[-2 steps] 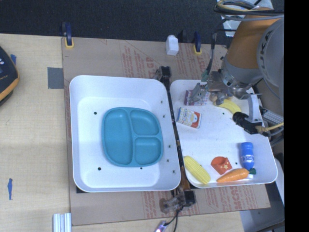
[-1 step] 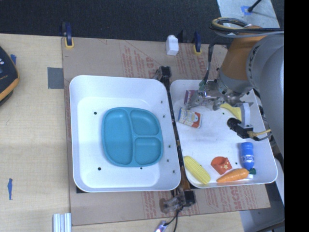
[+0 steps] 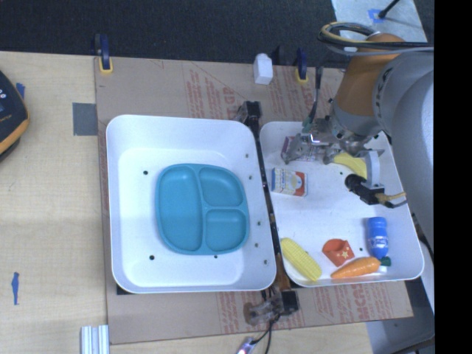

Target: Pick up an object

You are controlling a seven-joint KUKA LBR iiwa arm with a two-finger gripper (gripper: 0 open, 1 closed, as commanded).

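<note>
A pale wooden surface (image 3: 51, 220) carries a brown cardboard sheet (image 3: 177, 94), clamped at its far edge, with dark floor (image 3: 184, 9) beyond. On the cardboard sit two white bins. The left bin (image 3: 125, 198) holds a blue divided plate (image 3: 203, 208). In the right bin (image 3: 398, 234), the gripper (image 3: 304, 150) hovers at the far end, just above a small carton (image 3: 288, 182); I cannot tell how its jaws stand. Corn (image 3: 301, 259), a carrot (image 3: 357, 268) and a blue bottle (image 3: 377, 238) lie at the near end.

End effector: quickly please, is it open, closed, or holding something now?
End effector: cannot be told; it hangs over the far end of the right bin, above the small carton, with nothing seen in its grasp.
</note>
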